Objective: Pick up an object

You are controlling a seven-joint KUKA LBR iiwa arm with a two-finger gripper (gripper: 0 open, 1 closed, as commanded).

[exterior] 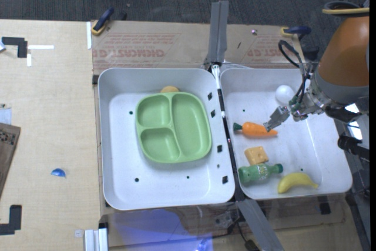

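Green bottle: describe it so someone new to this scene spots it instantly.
Look in the right-hand white bin, along its near edge. The green bottle lies on its side there, just below the tan cracker and left of the yellow banana. It is the one green item in that bin.

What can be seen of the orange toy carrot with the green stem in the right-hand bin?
The orange toy carrot with the green stem looks like smooth plastic. It lies flat on the floor of the right white bin, stem end toward the divider, tip pointing right. The gripper hovers at its right end; contact cannot be judged. The tan cracker-like square lies just below, apart from it.
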